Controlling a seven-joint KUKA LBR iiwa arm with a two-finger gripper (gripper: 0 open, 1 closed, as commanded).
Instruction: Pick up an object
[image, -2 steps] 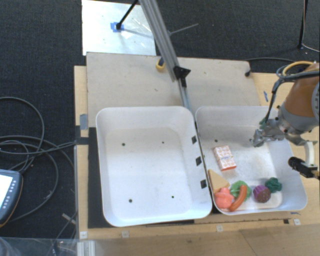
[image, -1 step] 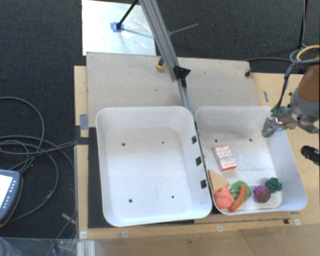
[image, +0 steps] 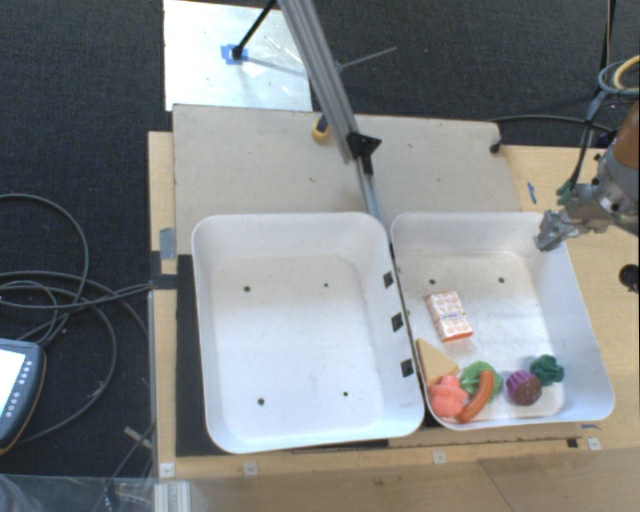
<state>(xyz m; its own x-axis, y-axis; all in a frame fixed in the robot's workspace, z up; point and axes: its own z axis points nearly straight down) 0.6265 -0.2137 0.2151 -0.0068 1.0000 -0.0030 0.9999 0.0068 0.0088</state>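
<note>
The right bin (image: 556, 262) holds several small toys along its near side. A pink and white box (image: 449, 315) lies near the bin's middle. Closer to the front are a tan wedge (image: 431, 355), a red-orange round piece (image: 448, 397), a green and orange carrot-like piece (image: 479, 386), a purple piece (image: 523, 387) and a dark green broccoli-like piece (image: 547, 369). My gripper (image: 551, 231) hangs over the far right corner of that bin, well away from the toys, with nothing seen between its fingers.
The left bin (image: 205, 300) stands beside the right one, sharing a middle wall with black clips (image: 396, 322). A grey pole (image: 335, 95) slants across the board behind the bins. Cables and a pendant (image: 15, 385) lie on the floor at the left.
</note>
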